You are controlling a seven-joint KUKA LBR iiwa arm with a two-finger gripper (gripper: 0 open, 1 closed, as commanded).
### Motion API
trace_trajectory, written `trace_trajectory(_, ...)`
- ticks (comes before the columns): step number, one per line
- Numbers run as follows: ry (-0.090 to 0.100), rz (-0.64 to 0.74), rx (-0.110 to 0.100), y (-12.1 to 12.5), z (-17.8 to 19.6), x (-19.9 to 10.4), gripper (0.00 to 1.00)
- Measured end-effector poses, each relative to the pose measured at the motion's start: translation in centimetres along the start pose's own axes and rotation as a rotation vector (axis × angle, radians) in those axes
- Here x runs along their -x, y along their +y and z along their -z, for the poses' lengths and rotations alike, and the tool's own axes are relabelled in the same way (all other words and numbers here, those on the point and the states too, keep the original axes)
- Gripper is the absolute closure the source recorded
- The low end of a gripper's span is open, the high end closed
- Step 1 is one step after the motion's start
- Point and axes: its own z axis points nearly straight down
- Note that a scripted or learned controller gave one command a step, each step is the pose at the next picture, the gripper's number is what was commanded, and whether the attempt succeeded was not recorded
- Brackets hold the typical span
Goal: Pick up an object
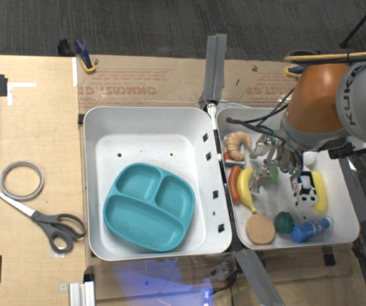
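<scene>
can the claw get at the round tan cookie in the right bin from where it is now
Probably yes: the round tan cookie lies uncovered at the right white bin's front, just beyond the claw, with only the yellow banana close beside it.

Banana (245, 187), hot dog (234, 182) and croissant (237, 143) crowd the right bin's (342, 234) left wall.

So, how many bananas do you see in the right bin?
2. One banana lies near the bin's left wall, beside the gripper; another lies at the right side. The arm may hide more.
</scene>
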Motion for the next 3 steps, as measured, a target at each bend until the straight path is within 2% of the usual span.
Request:
trace_trajectory(1,0.001,0.075,-0.001,-3.9,0.0,-7.8,0.0)
trace_trajectory(2,-0.003,0.153,0.0,-1.7,0.0,2.2,0.0)
trace_trajectory(3,0.001,0.096,0.0,-6.2,0.0,-6.1,0.0)
